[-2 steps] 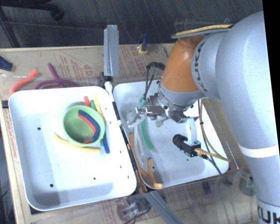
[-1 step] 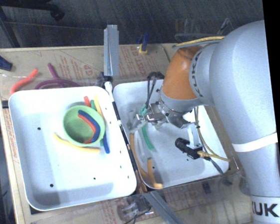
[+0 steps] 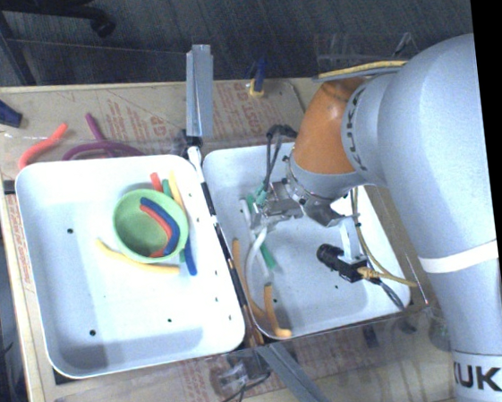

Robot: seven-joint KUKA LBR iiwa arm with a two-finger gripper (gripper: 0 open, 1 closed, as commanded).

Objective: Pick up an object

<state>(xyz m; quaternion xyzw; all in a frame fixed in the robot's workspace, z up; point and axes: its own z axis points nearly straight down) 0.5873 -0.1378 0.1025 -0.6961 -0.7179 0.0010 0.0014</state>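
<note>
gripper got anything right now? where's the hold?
Cannot tell. The gripper is down in the right white bin among thin green and white strips, but the wrist hides any hold.

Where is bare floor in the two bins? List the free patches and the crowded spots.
Free: the left bin floor left of and below the green bowl. Crowded: the bowl with its coloured sticks; the right bin, under the gripper and cables.

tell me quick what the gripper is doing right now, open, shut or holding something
gripper: cannot be told; it is down in the right bin, and the slanted view does not settle whether anything is held.
</note>
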